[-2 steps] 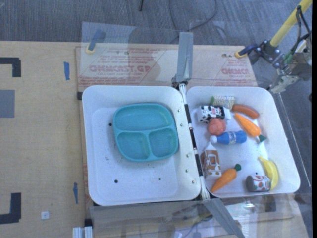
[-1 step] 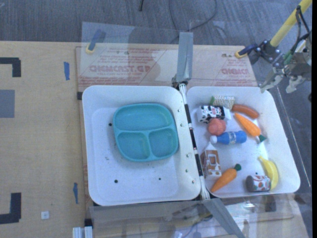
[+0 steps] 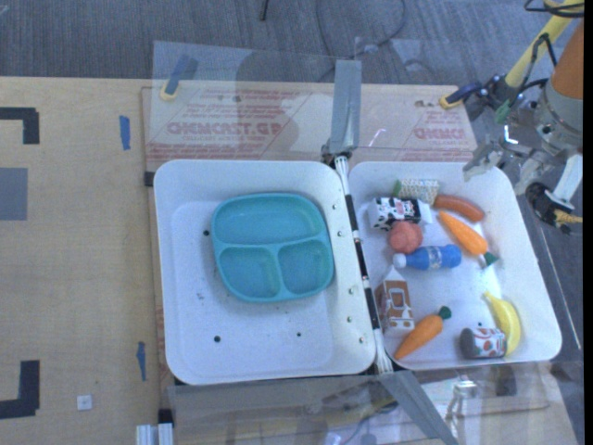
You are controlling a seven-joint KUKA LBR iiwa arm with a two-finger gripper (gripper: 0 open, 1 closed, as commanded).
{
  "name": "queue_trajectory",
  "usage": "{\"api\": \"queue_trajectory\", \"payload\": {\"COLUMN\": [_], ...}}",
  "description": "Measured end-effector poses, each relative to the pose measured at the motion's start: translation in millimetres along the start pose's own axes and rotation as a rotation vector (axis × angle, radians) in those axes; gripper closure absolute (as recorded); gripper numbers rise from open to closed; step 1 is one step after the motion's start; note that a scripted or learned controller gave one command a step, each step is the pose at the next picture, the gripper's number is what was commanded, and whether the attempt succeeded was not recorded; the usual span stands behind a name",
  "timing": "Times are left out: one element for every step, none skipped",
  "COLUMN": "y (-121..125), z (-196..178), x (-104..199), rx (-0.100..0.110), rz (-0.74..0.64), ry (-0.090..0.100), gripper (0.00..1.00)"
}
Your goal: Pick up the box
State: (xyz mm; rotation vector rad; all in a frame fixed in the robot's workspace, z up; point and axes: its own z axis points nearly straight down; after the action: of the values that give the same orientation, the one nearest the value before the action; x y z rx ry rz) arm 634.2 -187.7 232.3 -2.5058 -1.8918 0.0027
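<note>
The claw (image 3: 505,151) hangs above the far right corner of the right bin (image 3: 547,336); whether it is clenched or released cannot be told. Below it in that bin lie a cow-patterned carton (image 3: 397,211), two carrots (image 3: 460,221), a reddish ball (image 3: 405,237) and a blue bottle (image 3: 432,258). The box (image 3: 397,304) lies against the bin's left wall, a third carrot (image 3: 422,334) just beside it. A banana (image 3: 505,318) and can (image 3: 482,342) sit near the right front corner. The left bin (image 3: 185,341) holds a teal divided tray (image 3: 273,247).
</note>
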Motion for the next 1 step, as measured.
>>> {"api": "queue_trajectory", "payload": {"y": [-99.2], "z": [84.1], "x": [36.2], "rx": [-0.001], "rz": [-0.094], "ry": [0.0], "gripper": [0.0]}}
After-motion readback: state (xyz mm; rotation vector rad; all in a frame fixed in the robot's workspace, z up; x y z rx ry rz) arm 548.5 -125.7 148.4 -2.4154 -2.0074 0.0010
